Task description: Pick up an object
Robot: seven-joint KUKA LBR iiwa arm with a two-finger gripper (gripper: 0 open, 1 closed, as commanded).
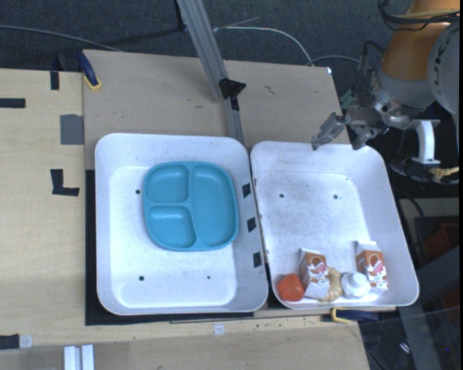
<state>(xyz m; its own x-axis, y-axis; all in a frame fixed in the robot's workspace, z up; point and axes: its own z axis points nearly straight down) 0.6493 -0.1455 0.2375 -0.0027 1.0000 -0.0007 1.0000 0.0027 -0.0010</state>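
My gripper (pixel 342 136) hangs over the far rim of the right bin (pixel 316 199), near its back right corner, open with nothing between its fingers. The objects lie along the right bin's near edge: an orange-red ball (pixel 291 287), a small milk carton (pixel 315 273), a tan peanut-shaped piece (pixel 335 286), a white cap-like object (pixel 356 285) and a second carton (pixel 371 264). They are well below the gripper in the view, apart from it.
The left bin (pixel 123 206) holds a blue divided plate (pixel 190 206). A grey metal pole (pixel 208 45) slants down to the gap between the bins. Cables run across the dark floor at the back.
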